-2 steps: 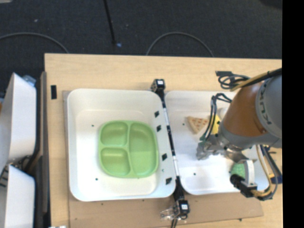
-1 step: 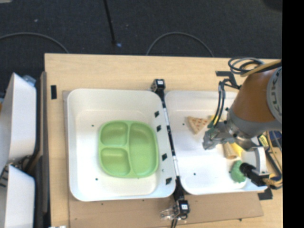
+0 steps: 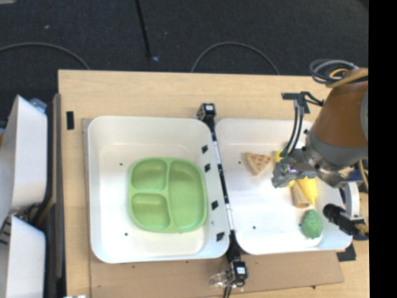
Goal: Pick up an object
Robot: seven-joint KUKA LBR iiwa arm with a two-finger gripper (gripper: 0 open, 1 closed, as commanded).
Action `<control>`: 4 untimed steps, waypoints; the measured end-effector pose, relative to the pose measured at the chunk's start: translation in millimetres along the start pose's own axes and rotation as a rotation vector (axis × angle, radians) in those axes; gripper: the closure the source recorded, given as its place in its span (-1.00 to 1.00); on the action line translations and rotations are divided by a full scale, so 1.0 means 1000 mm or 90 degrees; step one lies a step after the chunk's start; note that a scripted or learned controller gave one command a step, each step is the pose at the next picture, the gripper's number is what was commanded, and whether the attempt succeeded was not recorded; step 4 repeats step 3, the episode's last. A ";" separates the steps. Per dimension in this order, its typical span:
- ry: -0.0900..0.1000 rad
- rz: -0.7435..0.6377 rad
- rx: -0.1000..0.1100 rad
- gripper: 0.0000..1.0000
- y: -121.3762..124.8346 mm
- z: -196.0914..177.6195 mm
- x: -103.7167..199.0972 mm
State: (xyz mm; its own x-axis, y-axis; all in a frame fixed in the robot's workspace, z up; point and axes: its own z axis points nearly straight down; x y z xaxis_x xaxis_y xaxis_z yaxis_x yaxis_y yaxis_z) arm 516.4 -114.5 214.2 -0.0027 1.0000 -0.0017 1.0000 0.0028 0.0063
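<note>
Camera view from above the counter [image 3: 142,85]: I have my arm [image 3: 342,117] reaching in from the right over the right bin [image 3: 248,228], its pincer [image 3: 286,174] low among three small things, and I cannot tell from this slanted look whether it is apart or together, nor whether anything sits in it. A yellow block [image 3: 305,190] lies just beside the pincer, partly under the wrist; a tan wedge, seemingly a toy pizza slice [image 3: 258,162], rests near it toward the divider between the bins; a green lump like toy broccoli [image 3: 312,224] sits close to the bin's near wall. The left bin [image 3: 105,135] carries a green divided plate [image 3: 168,194], well apart from the arm. My worry is crowding: the pincer is so near the yellow block that a descent slightly off line could push it sideways instead of straddling it, and a nudged block could slide against the broccoli or the bin wall. I also judge the block a poor fit if it lies skewed to the closing direction, since it may twist out as the pincer rises. The wedge is thin and flat, so a try there could close on nothing. With the wrist hiding the contact point, I would not trust any lift until something visibly comes up with it.
</note>
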 end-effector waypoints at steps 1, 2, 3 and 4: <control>0.002 -0.004 0.002 1.00 0.011 -0.004 0.062; 0.002 -0.004 0.003 1.00 0.024 -0.013 0.124; 0.002 -0.004 0.004 1.00 0.034 -0.007 0.179; 0.002 -0.004 0.004 1.00 0.034 -0.007 0.179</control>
